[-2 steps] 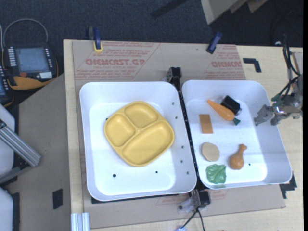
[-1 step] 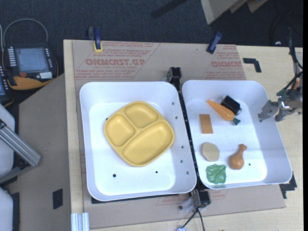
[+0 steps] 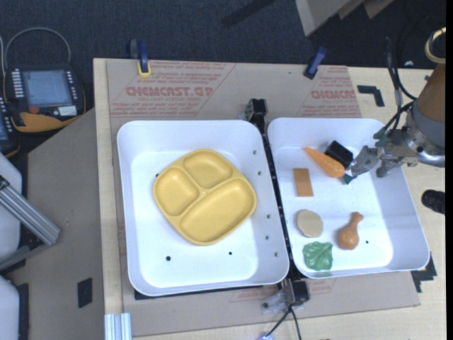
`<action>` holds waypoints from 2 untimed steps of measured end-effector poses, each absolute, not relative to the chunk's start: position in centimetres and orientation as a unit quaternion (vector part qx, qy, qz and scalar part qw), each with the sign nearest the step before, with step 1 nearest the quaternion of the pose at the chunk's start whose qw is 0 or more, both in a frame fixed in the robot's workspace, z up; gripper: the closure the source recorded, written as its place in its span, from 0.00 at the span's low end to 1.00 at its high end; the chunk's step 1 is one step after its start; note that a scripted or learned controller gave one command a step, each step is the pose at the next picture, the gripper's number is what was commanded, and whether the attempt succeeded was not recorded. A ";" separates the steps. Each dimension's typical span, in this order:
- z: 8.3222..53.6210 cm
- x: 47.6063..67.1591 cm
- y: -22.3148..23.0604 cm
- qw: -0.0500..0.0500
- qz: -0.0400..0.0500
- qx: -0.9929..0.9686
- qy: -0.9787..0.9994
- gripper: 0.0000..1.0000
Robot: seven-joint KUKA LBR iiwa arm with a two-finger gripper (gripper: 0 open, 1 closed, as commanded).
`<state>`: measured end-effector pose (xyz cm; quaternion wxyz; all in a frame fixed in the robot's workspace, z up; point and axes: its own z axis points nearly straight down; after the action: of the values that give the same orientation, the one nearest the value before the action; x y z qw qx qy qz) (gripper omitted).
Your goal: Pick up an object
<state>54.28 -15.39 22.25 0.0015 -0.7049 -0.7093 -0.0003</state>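
A: Camera view, biggest first: what lies around the gripper (image 3: pixel 352 173)?

B: Far off, in the other white bin (image 3: pixel 134 211), a yellow divided plate (image 3: pixel 205 195). In its own bin (image 3: pixel 405 211), an orange carrot (image 3: pixel 324 161) sits just beside the fingertips, with a black block (image 3: pixel 339 151) touching it.

A: Smaller pieces?

B: Below the gripper, a brown drumstick (image 3: pixel 349 233), green lettuce leaf (image 3: pixel 318 256), tan round cookie (image 3: pixel 308 223) and an orange rectangular slab (image 3: pixel 303 183).

A: Is the gripper holding anything?

B: No. Its fingers look slightly parted, nothing between them.

A: Likely target?

B: Probably the carrot: light, rigid toy plastic, smooth and tapered, so it may slip. Grip across the thick middle.
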 end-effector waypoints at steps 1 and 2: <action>21.4 56.1 -10.5 0.000 0.000 -0.707 -0.708 1.00; 20.8 58.2 -5.3 -0.001 -0.001 -0.705 -0.709 1.00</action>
<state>58.20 -5.25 20.76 -0.0007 -0.7051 -0.7091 -0.0009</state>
